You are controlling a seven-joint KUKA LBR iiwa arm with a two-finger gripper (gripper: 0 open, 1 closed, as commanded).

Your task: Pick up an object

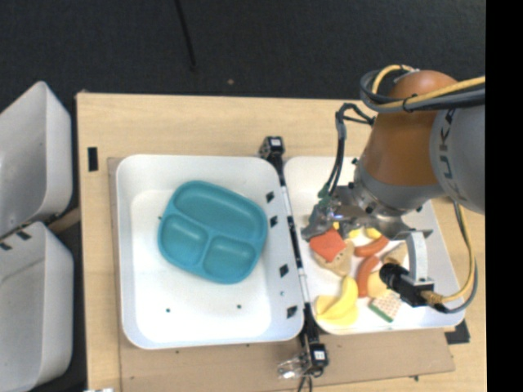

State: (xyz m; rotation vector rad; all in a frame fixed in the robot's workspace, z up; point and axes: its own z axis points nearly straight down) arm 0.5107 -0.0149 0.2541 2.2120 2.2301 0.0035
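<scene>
Objects for picking lie heaped in the right bin (433, 321), toward its near half. Near to far:

- One yellow banana-shaped piece (341, 305), at the near left corner of the right bin, touching the bin's near wall.
- One small tan waffle-patterned piece with a green edge (384, 306), just beside the yellow piece, on its right.
- One orange rounded piece (369, 280), upright, between the yellow piece and a black part of the arm's tooling.
- One red sausage-shaped piece (372, 247), lying aslant, just beyond the orange one.
- One red-orange block (327, 244) resting on a tan piece, at the left of the heap, near the wall between the bins.
- One small yellow piece (373, 233), partly hidden under the arm.

Jaws (327, 217): set low over the far left of the heap, right above the red-orange block; whether they are spread or closed cannot be told, and nothing can be seen between them.

Arm (409, 145): one, grey with an orange band; white letters on the grey link are cut off at the edge and cannot be read in full. Black and yellow cables loop around it.

Left bin (131, 317): one teal plate (213, 230) with three compartments, lying flat near the middle, well apart from the heap.

Desk (98, 121): one, pale wood, carrying two white bins side by side, with black clips along the shared wall.

Two white padded shapes (29, 170) stand off the desk's left edge.
</scene>
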